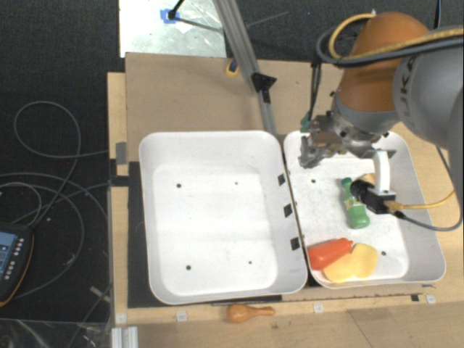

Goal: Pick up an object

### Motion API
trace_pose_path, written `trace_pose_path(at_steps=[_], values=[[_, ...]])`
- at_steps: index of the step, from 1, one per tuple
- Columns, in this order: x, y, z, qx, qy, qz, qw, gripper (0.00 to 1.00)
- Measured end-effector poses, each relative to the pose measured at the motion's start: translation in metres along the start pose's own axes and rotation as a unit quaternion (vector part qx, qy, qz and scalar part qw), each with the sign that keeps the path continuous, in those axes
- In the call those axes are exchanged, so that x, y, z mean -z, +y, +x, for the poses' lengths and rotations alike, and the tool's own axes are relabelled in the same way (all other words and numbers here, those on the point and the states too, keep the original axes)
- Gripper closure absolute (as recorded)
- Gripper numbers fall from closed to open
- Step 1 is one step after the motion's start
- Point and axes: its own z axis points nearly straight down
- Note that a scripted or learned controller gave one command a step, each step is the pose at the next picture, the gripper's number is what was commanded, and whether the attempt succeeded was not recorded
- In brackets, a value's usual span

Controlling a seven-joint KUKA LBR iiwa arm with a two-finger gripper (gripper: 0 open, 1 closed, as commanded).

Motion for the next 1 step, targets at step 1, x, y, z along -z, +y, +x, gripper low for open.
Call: trace_pose_path(at_steps=[1], values=[[0.0014,-0.0223,0.0405,0.000,0.000,0.000,1.0000,1.00]])
